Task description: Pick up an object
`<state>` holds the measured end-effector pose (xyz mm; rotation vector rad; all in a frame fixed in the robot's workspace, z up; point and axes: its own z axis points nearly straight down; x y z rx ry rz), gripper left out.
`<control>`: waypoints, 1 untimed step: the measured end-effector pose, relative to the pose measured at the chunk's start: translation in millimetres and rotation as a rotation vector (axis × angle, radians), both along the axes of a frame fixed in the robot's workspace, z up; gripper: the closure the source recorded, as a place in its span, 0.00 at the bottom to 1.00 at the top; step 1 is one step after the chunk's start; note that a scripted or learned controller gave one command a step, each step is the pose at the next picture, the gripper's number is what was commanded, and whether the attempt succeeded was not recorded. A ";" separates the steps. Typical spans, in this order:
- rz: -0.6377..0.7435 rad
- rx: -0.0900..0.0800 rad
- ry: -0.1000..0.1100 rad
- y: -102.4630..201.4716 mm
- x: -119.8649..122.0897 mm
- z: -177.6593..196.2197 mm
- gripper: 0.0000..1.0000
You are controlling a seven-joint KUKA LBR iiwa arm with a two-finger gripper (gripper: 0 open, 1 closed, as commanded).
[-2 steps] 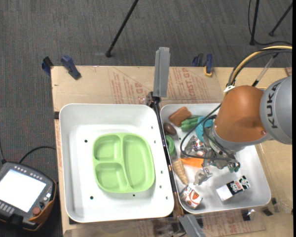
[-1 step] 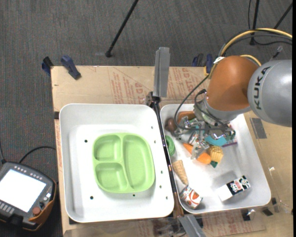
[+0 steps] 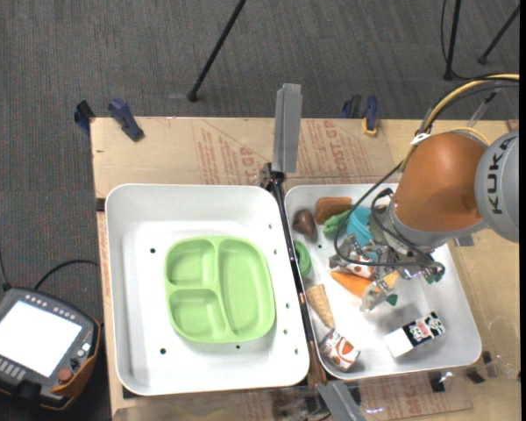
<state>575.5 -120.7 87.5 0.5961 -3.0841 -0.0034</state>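
Nearest my camera, at the lower left, sits the teach pendant point(image 3: 37, 345) with its pale screen, on the floor beside the desk point(image 3: 184, 152). Moving right, I see the left bin point(image 3: 127, 235) holding a green divided plate point(image 3: 220, 288), three compartments, lying flat. Along the divider between the bins I make out a small green round piece point(image 3: 302, 258). In the right bin point(image 3: 463, 314) lie a dark brown rounded item point(image 3: 304, 223), a tan bread-like piece point(image 3: 333, 207), a green and teal object point(image 3: 351, 224), an ice-cream cone point(image 3: 321, 304), a small red-and-white can point(image 3: 340, 349) near the front wall, an orange carrot-like piece point(image 3: 351, 281) and a white carton with black print point(image 3: 415, 333). From the right, my arm point(image 3: 500, 187) reaches in over this bin, its orange band point(image 3: 438, 182) tilted down toward the clutter. My gripper point(image 3: 381, 292) hangs low just right of the carrot piece and above the carton. I cannot tell how it is set, nor whether it has hold of anything.
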 end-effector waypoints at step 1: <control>0.001 0.002 -0.002 1.8 1.1 9.9 1.00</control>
